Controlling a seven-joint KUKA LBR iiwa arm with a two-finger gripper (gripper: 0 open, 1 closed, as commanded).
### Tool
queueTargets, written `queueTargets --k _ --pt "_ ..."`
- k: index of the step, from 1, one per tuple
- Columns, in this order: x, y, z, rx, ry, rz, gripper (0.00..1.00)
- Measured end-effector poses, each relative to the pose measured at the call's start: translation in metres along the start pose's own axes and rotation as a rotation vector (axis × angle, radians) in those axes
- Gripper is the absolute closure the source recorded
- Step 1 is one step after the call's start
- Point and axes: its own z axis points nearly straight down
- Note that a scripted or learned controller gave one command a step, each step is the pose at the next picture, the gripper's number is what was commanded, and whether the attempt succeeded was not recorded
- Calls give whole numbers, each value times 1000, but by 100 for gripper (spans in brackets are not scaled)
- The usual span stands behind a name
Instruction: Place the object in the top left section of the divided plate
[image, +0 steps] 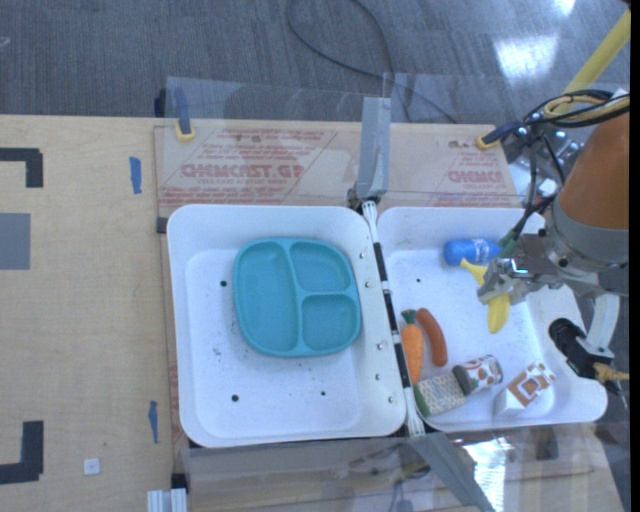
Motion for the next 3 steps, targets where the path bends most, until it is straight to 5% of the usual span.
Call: queueTargets --k 1,2,3 --pt "68 24 48 2 2 -142 100" --pt "152 92 48 -1 1 -208 100" --pt "152 92 48 -1 1 -208 0"
